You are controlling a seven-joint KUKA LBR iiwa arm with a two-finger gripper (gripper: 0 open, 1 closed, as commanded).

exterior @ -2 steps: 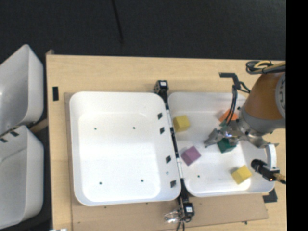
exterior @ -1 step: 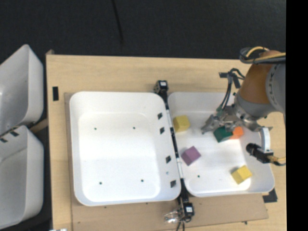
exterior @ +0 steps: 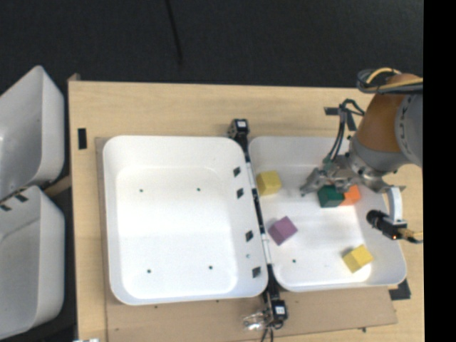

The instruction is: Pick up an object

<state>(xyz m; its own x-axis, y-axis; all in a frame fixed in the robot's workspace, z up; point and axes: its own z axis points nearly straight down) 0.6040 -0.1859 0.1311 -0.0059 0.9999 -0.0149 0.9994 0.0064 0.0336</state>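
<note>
The right bin (exterior: 313, 262) holds several small blocks. A dark green block (exterior: 330, 197) lies in its upper right part, with an orange block (exterior: 352, 195) touching its right side. My gripper (exterior: 329, 181) hangs directly over the green block, very close to or touching its top; the wrist hides the contact. A yellow block (exterior: 269, 183) sits near the bin's left wall. Lower in the middle lies a purple block (exterior: 283, 229), and a second yellow block (exterior: 357, 258) rests near the front right corner.
The left bin (exterior: 171, 219) stands beside the right one, the two joined by a clipped divider (exterior: 253, 212). The arm's orange band (exterior: 381, 123) and cables overhang the right bin's far right corner. White containers (exterior: 28, 191) stand off the bench at the left.
</note>
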